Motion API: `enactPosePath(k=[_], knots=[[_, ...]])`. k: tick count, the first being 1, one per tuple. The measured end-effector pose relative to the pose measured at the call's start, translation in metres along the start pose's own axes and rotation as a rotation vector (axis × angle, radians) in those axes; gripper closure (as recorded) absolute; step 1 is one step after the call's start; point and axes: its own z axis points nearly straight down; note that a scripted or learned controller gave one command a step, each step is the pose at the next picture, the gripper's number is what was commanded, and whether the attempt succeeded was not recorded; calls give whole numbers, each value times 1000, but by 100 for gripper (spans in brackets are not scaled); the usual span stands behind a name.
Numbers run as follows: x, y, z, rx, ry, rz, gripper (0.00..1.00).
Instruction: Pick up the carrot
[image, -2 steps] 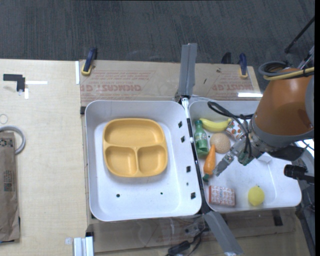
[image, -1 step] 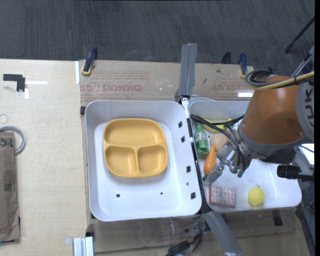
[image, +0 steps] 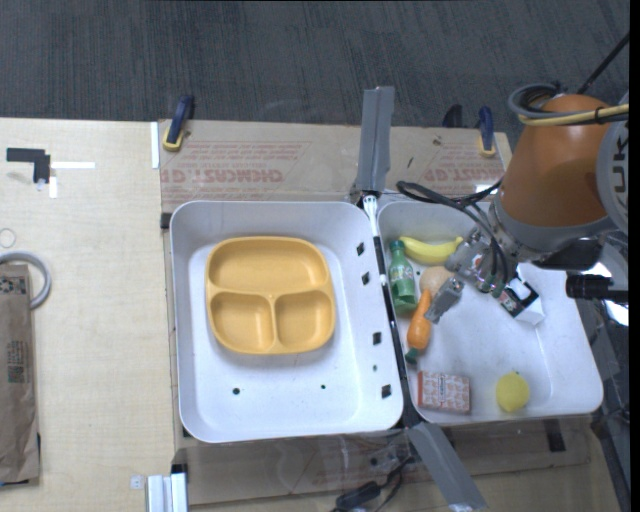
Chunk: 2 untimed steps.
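We see two bins side by side on the worktop (image: 80, 300). In the left bin (image: 190, 330) lies a divided plate (image: 270, 295). In the right bin (image: 570, 385), the bottle (image: 402, 278) and the carrot (image: 421, 322) lie along the left wall, the banana (image: 432, 249) behind them. A small box (image: 444, 391) and a lemon (image: 512, 392) lie at the front. The hand (image: 447, 298) seems to touch the carrot.

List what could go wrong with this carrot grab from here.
1. The carrot lies tight against the green bottle and the bin wall, so a finger may hit either one and fail to close around it.
2. The gripper sits near the carrot's upper tip; a hold that far from the middle could let it tilt or slip.
3. The banana is close by and could get nudged.
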Motion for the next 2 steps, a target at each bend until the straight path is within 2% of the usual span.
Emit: enactPosePath(k=[1,2], knots=[[70,-6,0,0,2,-97,0],[21,-3,0,0,-1,-164,0]])
